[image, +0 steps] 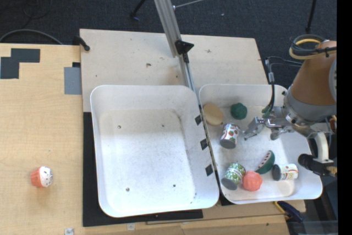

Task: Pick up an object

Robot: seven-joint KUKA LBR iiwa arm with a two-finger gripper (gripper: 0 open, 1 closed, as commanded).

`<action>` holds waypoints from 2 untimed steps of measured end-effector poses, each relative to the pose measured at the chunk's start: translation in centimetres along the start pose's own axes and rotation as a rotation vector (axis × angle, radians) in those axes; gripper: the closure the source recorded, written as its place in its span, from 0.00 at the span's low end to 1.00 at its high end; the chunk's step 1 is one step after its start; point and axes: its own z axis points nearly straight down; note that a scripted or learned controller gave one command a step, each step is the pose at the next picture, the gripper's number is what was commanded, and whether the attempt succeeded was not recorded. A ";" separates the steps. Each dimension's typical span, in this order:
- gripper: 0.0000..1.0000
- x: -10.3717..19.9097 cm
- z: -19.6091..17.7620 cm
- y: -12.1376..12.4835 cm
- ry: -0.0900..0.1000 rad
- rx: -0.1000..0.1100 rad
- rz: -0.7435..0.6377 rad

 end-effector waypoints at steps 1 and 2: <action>0.00 1.0 5.0 -0.1 0.001 0.001 0.001; 1.00 0.7 3.7 0.0 -0.001 -0.003 0.010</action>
